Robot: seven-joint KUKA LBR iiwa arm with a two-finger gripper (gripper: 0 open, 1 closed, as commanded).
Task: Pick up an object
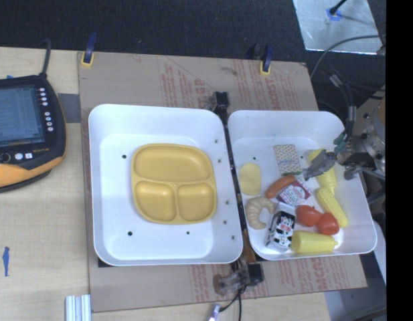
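Note:
The right bin (260,122) holds several toy foods: a pale yellow disc (250,177), a croissant (258,211), an orange carrot (280,184), a red and white packet (294,194), a speckled cracker (286,158), a corn cob (332,207), a red pepper (318,220), a yellow block (313,243) and a black and white carton (282,229). My gripper (335,168) hangs low over the bin's right side, open. One dark finger (318,167) is on each side of a yellow piece (326,178). Nothing is lifted between the fingers.
The left bin (106,179) carries a yellow divided plate (173,182). A tablet in an orange case (22,129) lies at the far left of the bench. Cables and the arm's wrist crowd the right edge beside the bin.

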